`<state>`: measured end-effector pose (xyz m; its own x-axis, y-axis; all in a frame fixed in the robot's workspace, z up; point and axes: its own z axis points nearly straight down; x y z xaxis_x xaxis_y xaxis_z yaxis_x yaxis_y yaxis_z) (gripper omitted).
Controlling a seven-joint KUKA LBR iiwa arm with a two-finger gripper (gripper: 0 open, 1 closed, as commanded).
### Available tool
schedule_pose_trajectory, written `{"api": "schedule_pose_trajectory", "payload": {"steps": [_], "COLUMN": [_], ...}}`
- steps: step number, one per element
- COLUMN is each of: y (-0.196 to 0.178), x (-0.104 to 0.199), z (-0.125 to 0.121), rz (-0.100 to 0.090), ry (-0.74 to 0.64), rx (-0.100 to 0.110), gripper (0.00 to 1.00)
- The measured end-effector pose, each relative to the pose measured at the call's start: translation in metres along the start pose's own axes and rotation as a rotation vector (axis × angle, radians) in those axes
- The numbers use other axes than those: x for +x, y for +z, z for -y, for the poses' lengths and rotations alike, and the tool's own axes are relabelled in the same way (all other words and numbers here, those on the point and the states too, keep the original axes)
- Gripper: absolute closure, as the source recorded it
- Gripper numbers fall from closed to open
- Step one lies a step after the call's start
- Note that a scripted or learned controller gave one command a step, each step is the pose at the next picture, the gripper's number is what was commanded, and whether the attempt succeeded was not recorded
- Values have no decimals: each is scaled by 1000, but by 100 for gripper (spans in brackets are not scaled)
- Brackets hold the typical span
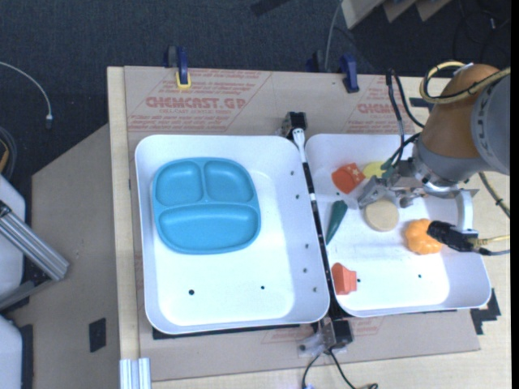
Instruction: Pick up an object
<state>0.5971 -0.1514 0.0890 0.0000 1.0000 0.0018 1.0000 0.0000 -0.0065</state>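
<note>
The right bin point(389, 294) holds several small objects. A beige round piece point(381, 217) lies near its middle. My gripper point(387, 197) hangs right over that piece's upper edge, open, its two grey fingers point(369, 194) spread apart with nothing between them. An orange-red piece point(348, 177) and a small yellow piece point(374, 169) lie just left of the gripper. An orange rounded object point(420, 237) rests to the lower right, partly under a black part of the arm. A green pepper-like piece point(336, 220) lies by the left wall, and an orange block point(344, 279) sits near the front left.
The left bin point(235, 298) holds a blue divided plate point(208, 204). A black divider strip point(312, 209) runs between the two bins. The arm's grey body and orange band point(458, 120) cover the right bin's far right corner. Cables trail along the right edge.
</note>
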Motion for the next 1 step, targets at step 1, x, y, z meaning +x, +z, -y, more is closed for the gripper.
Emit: {"api": "schedule_pose_trajectory", "payload": {"steps": [1], "y": [-15], "x": [-1], "z": [-2], "rz": [2], "ry": [0], "rx": [-8], "gripper": [100]}}
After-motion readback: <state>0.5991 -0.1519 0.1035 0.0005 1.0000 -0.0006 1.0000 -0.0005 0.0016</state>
